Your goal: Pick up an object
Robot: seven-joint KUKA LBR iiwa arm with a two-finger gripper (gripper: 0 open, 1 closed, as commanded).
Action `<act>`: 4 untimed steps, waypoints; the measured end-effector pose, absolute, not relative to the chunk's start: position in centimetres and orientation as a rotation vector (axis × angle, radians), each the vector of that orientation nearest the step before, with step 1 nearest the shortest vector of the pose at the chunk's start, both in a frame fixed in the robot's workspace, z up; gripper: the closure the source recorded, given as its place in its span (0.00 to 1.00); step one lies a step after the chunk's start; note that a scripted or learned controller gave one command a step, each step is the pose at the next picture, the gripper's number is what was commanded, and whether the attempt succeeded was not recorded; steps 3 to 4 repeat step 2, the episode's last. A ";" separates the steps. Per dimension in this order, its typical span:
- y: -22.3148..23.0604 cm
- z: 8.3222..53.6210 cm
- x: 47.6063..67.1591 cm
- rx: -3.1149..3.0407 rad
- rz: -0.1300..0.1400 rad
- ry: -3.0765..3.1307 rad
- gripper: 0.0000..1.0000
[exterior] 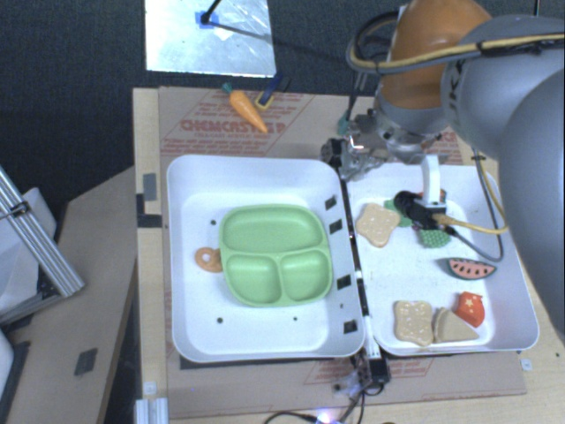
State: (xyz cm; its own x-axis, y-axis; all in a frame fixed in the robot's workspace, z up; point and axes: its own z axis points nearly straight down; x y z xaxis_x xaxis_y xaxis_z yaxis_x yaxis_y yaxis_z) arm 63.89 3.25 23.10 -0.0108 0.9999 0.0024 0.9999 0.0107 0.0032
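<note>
The grey arm, orange-banded above the wrist, reaches in from the right and hangs over the back of the right bin. The counter carries a printed cardboard sheet, and on it the two white bins sit side by side, meeting along the middle. The left bin holds a green divided plate lying flat near its centre. The pincer sits above the back rim where the bins meet; whether it is wide or narrow cannot be told. In the right bin lie a slice of toast near the divider, a second bread slice at the front touching a pale wedge, and a watermelon slice towards the right wall. An orange carrot lies on the cardboard behind the left bin. A green piece lies just right of the toast, a red fruit just behind the wedge, and a small orange ring just beside the plate's left edge
</note>
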 end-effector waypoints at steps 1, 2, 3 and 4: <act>7.9 22.6 62.8 2.212 0.002 2.232 1.00; 7.1 23.0 63.7 2.218 0.004 2.222 1.00; 7.1 23.0 63.7 2.218 0.004 2.222 1.00; 7.1 23.0 63.7 2.218 0.004 2.222 1.00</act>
